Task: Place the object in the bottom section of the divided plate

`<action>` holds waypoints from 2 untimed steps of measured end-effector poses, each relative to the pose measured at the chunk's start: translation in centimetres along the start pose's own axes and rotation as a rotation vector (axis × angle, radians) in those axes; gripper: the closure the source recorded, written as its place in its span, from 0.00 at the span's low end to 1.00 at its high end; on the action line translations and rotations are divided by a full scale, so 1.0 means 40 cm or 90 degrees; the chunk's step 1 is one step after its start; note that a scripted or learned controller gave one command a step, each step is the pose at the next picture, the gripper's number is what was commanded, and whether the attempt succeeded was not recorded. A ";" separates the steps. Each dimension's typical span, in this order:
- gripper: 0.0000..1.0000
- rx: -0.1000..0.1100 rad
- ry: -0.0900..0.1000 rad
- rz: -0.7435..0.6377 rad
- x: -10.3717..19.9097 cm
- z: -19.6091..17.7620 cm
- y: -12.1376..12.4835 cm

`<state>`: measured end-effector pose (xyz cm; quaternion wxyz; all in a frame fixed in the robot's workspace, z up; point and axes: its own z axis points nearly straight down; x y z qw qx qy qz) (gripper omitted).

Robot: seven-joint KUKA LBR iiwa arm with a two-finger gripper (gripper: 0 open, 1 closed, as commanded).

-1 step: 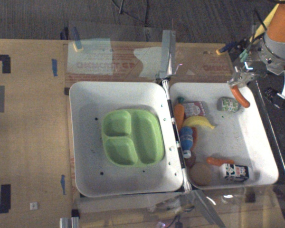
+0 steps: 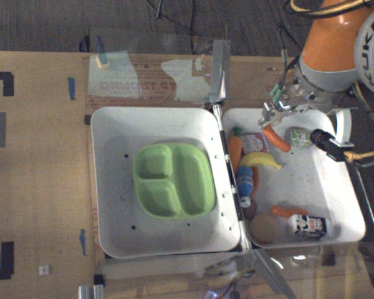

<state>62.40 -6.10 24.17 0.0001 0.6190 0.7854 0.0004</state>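
Observation:
The green divided plate (image 2: 174,179) lies in the left bin (image 2: 109,142), with two small sections on its left and one long section on its right. My gripper (image 2: 271,114) hangs over the far left corner of the right bin (image 2: 327,192). Just below it lies or hangs an orange sausage-shaped piece (image 2: 277,139), slanted. I cannot tell whether the gripper touches that piece.
The right bin also holds a carrot (image 2: 235,151), a pink packet (image 2: 255,142), a banana (image 2: 262,160), a blue bottle (image 2: 245,184), a green can (image 2: 299,137), a brown round thing (image 2: 264,228), a small orange stick (image 2: 288,212) and a milk carton (image 2: 310,225). A black cable plug (image 2: 327,143) juts over its right side.

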 end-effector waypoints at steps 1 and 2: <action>1.00 -0.003 0.000 0.003 -0.006 -0.027 0.001; 1.00 -0.002 -0.001 0.025 0.107 -0.408 0.073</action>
